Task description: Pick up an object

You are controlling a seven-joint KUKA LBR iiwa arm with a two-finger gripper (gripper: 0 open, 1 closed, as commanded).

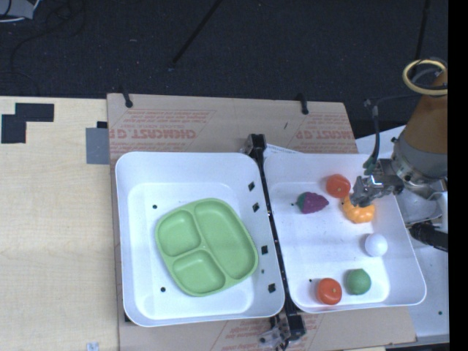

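Observation:
The right bin [307, 269] holds several small toys: a purple grape bunch [312, 202], an orange-red tomato [337, 186], a yellow-orange pepper [358, 212], a white ball [376, 245], a green round fruit [357, 281] and an orange fruit [329, 291]. My gripper [363, 193] reaches in from the right and hangs low at the bin's upper right, right over the yellow pepper and beside the tomato. The fingers partly cover the pepper's top.
A green three-compartment plate [206, 246] lies in the left bin [139, 196]. A black clip divider [265, 218] runs between the two bins. Cardboard [219, 126] lies under them, and the arm's grey and orange body [428, 134] stands at the right.

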